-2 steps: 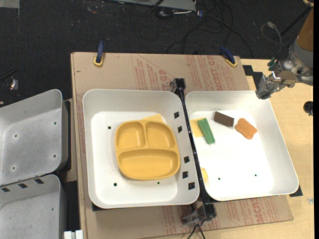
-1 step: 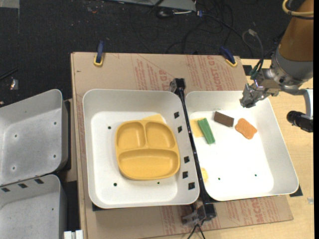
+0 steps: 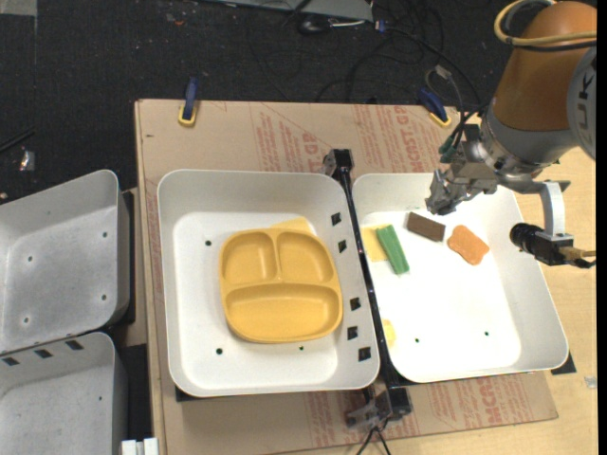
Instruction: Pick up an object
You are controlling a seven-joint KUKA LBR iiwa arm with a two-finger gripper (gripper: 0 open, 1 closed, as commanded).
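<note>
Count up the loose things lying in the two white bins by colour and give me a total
Yellow: 1, the divided tray in the left bin
Green: 1, the green block in the right bin
Brown: 1, the brown block
Orange: 1, the orange piece
Total: 4

A small yellow bit by the divider is too hidden to count.

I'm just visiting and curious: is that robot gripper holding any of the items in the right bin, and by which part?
Nothing is visibly held. The gripper hangs just above the small dark brown block, which lies on the bin floor.
</note>
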